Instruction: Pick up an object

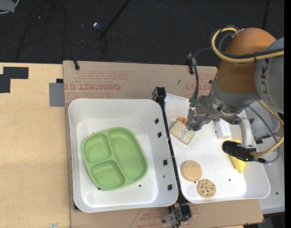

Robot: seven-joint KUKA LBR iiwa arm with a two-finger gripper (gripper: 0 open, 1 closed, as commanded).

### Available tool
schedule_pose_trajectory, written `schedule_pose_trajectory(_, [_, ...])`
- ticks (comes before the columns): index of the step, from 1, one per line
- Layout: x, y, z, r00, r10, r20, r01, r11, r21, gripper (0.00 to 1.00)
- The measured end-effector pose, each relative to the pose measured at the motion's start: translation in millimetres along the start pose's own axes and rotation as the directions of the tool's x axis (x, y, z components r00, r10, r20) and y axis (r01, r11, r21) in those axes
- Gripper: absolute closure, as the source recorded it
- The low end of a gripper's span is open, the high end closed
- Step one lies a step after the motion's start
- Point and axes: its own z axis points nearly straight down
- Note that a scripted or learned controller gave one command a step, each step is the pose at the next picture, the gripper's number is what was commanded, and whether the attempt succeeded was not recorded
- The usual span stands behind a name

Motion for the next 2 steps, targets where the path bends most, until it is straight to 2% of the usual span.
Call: schedule_pose_trajectory(2, [112,-9,17,1.000,0.000,0.000,0.000,1.000,0.004,1.00])
